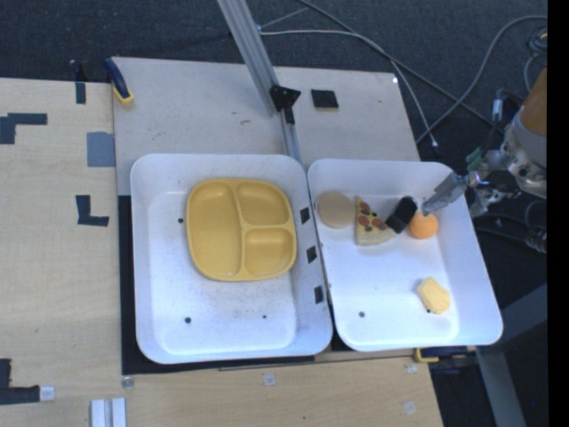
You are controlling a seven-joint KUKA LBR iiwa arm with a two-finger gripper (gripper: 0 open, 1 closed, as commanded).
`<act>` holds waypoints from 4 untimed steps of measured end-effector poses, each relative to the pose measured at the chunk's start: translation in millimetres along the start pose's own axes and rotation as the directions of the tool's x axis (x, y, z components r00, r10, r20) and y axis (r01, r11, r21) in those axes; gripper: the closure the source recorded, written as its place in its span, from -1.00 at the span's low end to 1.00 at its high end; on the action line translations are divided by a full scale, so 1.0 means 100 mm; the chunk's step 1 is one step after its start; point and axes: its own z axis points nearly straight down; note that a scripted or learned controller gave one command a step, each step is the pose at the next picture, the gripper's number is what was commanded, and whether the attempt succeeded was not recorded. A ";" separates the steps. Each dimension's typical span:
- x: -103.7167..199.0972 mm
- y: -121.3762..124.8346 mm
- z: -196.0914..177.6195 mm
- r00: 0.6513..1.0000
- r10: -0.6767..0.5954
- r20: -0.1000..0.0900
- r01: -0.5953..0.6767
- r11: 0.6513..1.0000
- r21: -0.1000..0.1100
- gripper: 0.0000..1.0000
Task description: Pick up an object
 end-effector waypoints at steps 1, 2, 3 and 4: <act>0.00 0.02 -0.05 1.000 -0.003 0.002 0.003 1.000 -0.010 -1.00; 0.02 0.06 0.39 1.000 -0.003 0.002 0.003 1.000 -0.005 -1.00; 0.03 -0.01 0.86 1.000 -0.003 0.001 0.003 1.000 -0.005 -1.00; -0.06 -0.06 1.39 1.000 -0.002 0.001 0.002 1.000 -0.004 -1.00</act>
